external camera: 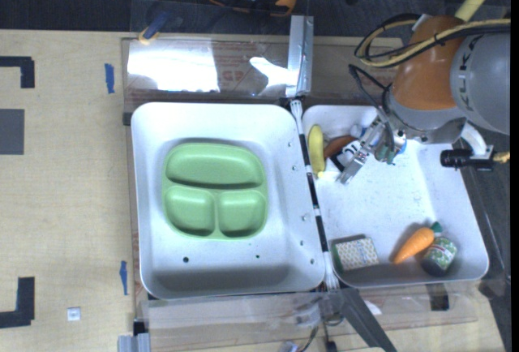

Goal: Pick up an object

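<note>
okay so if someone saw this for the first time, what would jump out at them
Probably the green divided tray, sitting in the middle of the left bin. Next, the grey and orange arm reaching into the right bin, its gripper low near a yellow banana, with an orange carrot at the near edge.

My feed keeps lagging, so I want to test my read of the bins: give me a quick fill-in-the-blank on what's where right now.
1. The green divided tray lies in the ____ bin.
2. The toy carrot lies in the right bin, touching a dark green ____.
3. The yellow banana lies along the right bin's ____ wall.
4. The hand hovers at the bin's far end, next to the ____.

Missing words: left; bottle; left; banana
</note>
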Motion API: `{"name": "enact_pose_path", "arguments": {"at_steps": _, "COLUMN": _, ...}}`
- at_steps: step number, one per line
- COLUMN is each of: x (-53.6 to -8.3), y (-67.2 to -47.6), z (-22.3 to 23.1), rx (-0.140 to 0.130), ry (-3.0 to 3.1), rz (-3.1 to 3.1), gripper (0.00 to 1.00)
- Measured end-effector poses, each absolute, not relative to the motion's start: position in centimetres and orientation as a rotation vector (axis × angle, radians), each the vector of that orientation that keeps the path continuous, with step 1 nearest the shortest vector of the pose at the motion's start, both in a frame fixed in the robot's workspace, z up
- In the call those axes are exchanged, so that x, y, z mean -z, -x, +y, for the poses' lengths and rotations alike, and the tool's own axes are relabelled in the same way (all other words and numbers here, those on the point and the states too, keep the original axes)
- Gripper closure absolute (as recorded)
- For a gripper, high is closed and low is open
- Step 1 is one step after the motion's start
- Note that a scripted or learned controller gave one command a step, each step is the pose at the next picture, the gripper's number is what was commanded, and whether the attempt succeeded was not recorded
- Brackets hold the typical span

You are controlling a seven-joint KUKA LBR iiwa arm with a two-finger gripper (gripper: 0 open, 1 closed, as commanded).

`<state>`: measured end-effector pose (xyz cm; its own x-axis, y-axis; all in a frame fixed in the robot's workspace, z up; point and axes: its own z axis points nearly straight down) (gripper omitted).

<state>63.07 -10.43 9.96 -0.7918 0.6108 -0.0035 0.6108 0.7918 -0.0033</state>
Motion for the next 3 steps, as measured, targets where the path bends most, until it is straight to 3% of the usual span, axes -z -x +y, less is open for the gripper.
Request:
{"name": "enact_pose_path", "arguments": {"at_steps": 1, "x": -10.7, "y": -63.2, "z": -11.1, "rx": 0.023, "ry": -1.015, "rz": 2.965, "gripper": 1.00}}
{"name": "enact_pose_path", "arguments": {"at_steps": 2, "x": -18.2, "y": -56.2, "z": -7.8, "rx": 0.003, "ry": -1.465, "rz": 2.784, "gripper": 1.00}}
{"name": "enact_pose_path", "arguments": {"at_steps": 3, "x": -18.1, "y": -51.7, "z": -6.3, "rx": 0.004, "ry": -1.668, "rz": 2.669, "gripper": 1.00}}
